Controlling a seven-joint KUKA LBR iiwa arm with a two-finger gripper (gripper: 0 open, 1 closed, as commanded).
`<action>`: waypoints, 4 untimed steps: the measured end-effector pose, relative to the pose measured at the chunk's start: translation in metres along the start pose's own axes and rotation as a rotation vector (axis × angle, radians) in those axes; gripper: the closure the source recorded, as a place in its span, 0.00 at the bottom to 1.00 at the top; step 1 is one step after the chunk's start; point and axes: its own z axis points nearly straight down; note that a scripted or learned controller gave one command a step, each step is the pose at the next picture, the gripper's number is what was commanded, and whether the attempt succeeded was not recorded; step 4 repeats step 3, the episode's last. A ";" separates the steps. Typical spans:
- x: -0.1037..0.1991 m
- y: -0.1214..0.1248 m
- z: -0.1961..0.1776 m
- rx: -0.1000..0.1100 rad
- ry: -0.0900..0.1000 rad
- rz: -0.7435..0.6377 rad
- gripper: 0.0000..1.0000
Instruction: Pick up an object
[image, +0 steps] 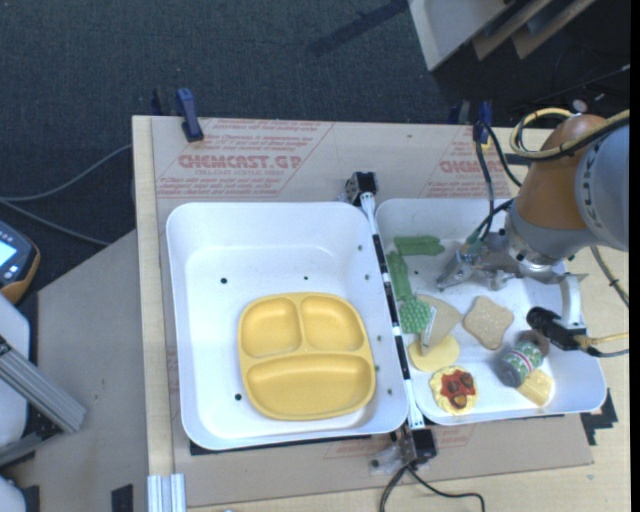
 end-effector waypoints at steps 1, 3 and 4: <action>0.057 0.071 -0.001 -0.014 0.001 -0.012 0.00; 0.074 -0.041 -0.106 -0.006 0.004 -0.004 1.00; 0.074 -0.041 -0.106 -0.006 0.004 -0.004 1.00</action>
